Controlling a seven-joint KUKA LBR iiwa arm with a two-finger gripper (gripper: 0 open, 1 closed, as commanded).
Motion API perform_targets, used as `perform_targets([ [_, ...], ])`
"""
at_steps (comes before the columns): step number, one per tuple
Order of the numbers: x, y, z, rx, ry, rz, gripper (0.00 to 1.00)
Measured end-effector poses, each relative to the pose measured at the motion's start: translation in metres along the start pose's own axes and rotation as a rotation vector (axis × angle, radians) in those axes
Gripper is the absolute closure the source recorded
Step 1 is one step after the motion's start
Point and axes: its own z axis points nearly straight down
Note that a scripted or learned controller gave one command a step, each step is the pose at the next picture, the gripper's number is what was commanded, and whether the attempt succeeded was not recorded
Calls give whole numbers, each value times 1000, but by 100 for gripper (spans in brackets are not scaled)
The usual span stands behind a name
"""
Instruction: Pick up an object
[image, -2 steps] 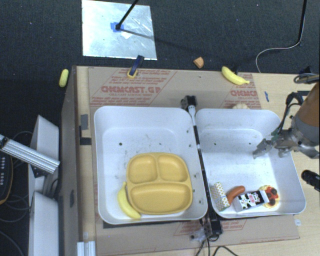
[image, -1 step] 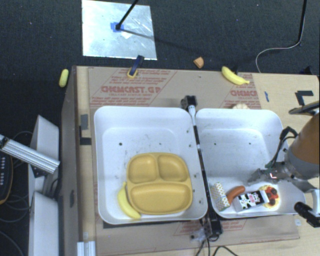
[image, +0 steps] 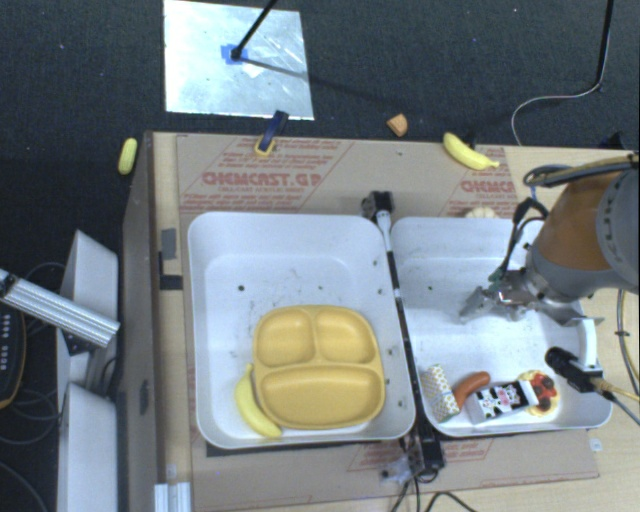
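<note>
Sausage (image: 472, 384) lying near-level, slightly tilted, claw (image: 483, 301) above

You see the arm (image: 590, 235) as a bulky rounded body, grey on its outer shell with a broad orange band across it. Thin dark cables loop over its far side and trail along its left edge. At its left end sits the gripper (image: 485, 300), small, metallic grey and angular.
</note>
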Motion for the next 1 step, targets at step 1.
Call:
perform_targets([
  [1, -14, 101, 0, 0, -2, -1, 0],
])
